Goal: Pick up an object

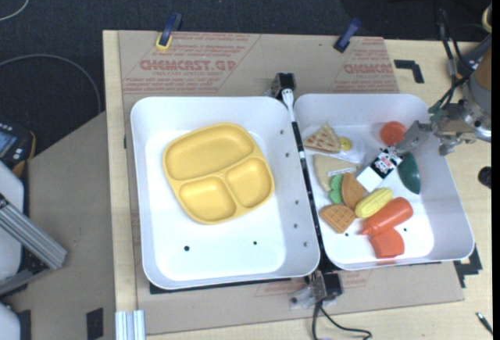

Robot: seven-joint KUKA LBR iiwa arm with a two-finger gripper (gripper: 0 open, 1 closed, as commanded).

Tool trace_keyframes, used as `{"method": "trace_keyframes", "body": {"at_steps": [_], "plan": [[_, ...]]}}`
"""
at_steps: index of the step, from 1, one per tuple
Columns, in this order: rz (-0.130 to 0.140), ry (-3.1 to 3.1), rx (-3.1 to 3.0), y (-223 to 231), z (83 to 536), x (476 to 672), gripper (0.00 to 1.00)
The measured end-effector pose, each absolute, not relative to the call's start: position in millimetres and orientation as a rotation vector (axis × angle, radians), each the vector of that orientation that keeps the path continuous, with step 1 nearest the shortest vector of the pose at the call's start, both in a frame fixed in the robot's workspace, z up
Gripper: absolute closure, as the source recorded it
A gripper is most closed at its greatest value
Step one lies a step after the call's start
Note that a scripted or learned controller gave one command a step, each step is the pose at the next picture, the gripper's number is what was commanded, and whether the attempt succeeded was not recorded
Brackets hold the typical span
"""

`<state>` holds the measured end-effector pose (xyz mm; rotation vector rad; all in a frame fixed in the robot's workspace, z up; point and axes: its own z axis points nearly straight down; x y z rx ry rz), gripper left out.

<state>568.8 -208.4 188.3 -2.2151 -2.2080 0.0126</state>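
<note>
My gripper (437,135) hangs over the right rim of the right bin (457,213), at the end of the arm that comes in from the right. It is just right of a red ball (393,131) and above a dark green piece (409,173). A black and white block (383,163) lies beside the green piece. Nothing shows as held. Lower in the bin sit a yellow corn cob (373,202), a red-orange bottle shape (387,215), an orange block (388,243), a waffle (337,217) and a sandwich wedge (326,140).
The left bin (148,174) holds a yellow divided plate (217,172). A black hinge strip (301,166) runs between the bins. Blue clamps (167,31) (348,35) pin the cardboard sheet at the back. Cables hang at the right edge.
</note>
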Motion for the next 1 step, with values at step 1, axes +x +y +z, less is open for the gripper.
{"method": "trace_keyframes", "body": {"at_steps": [1], "plan": [[0.0,-2.221,-2.22,-207.8,197.0,572.3,0.0]]}}
